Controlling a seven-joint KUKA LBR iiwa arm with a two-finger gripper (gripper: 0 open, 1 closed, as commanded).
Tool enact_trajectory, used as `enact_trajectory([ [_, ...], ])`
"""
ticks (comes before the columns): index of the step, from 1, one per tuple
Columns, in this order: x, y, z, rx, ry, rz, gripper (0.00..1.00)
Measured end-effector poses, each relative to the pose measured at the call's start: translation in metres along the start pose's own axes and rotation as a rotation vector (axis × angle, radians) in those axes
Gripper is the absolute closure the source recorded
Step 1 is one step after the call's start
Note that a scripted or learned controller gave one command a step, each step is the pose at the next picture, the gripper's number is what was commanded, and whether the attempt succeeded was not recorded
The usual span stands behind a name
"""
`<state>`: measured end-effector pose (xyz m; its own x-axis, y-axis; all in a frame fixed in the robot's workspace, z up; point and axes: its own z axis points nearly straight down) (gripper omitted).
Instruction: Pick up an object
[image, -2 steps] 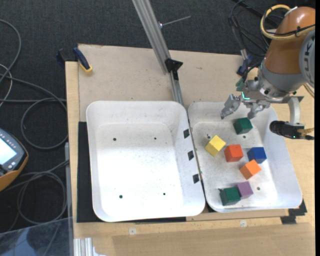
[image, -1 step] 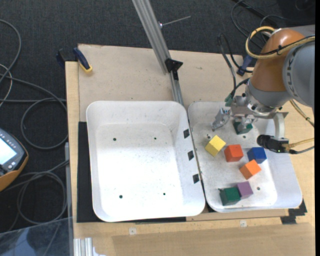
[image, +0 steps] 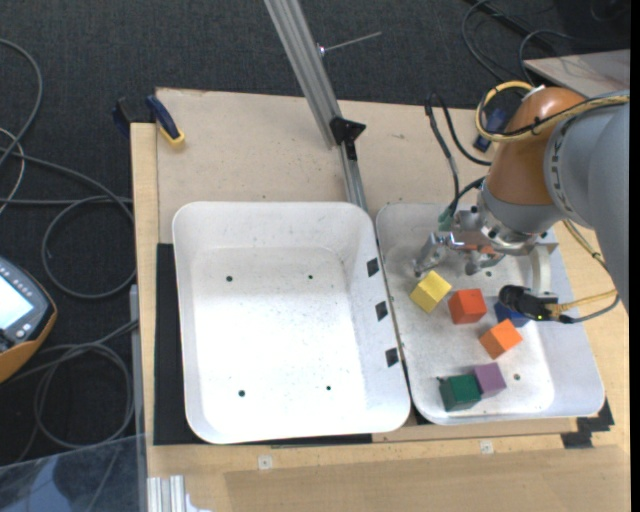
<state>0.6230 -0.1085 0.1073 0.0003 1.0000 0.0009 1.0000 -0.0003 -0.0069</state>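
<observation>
The gripper (image: 462, 252) is seen just above the yellow block (image: 431, 291); finger spread cannot be told. Beside that block: two orange blocks (image: 467, 306), one green (image: 461, 390), one purple (image: 490, 377).

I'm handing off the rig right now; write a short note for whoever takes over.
Gripper: low over the right bin, at its far end, just above the yellow block. Nothing seen in it.
Blocks, all in the right bin: yellow, red, orange, blue partly hidden, purple, green.
Done: nothing picked.
Left: grasp and lift one block; yellow is nearest.
</observation>
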Motion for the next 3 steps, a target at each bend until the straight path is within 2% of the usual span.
enact_trajectory([
  [1,0.001,0.0,0.008,-0.004,0.0,-0.001,0.0],
  [2,0.001,0.001,-0.004,-0.008,0.0,-0.001,1.0],
  [3,0.008,-0.004,-0.062,-0.014,-0.002,-0.002,1.0],
])
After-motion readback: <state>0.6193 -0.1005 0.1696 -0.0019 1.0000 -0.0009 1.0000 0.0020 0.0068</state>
